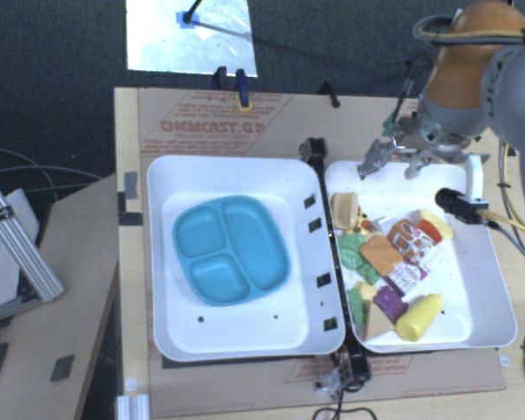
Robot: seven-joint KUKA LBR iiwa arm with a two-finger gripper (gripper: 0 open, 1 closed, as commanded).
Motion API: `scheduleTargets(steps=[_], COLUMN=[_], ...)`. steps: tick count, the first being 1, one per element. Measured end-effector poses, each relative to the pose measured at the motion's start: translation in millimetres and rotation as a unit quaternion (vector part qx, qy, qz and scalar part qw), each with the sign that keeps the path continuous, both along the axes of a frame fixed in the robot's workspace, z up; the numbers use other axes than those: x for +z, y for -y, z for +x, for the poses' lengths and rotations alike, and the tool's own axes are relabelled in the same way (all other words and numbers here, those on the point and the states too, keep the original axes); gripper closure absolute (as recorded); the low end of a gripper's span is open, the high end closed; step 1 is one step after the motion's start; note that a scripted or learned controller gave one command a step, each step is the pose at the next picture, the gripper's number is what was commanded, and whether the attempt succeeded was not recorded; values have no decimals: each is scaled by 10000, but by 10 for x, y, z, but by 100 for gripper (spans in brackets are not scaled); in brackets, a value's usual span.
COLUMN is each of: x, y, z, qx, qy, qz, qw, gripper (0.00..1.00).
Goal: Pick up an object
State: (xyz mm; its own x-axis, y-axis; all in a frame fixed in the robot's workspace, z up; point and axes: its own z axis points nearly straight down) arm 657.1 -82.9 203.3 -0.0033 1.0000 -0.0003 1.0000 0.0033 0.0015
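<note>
Landmark for this record: the blue divided plate [232,249], lying flat in the left white bin [171,322].

Nearest the camera, to the right of the plate across the black centre divider [328,234], the right white bin [490,313] holds a cluster of toy food items. A yellow bottle-shaped piece [419,316] lies at the near end of the cluster, with a purple piece [388,303] touching it on the plate side. Beyond these lie a red-and-white packet [409,243], an orange slab [381,254] and a green piece [351,252], all crowded together and overlapping. A tan bread-like piece [345,209] sits at the cluster's far end, close to the divider.

Farther still, right of and beyond the plate, the gripper [392,163] hangs above the far edge of the right bin. Its two fingers are spread apart with nothing between them, clear of all items. The grey arm with orange band [472,42] rises behind it.

At the far end of the bench, beyond the plate, a silvery sheet [191,24] lies flat.
</note>
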Motion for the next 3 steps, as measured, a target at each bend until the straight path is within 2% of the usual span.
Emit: scheduleTargets(steps=[1,2,3], x=[-1072,-1078,-966], y=[163,165,164], z=[-300,-304,-293], qx=[3,-7,-2], qy=[10,6,22], qz=[-1,1,1], qw=[10000,10000,10000], gripper=[0,0,100])
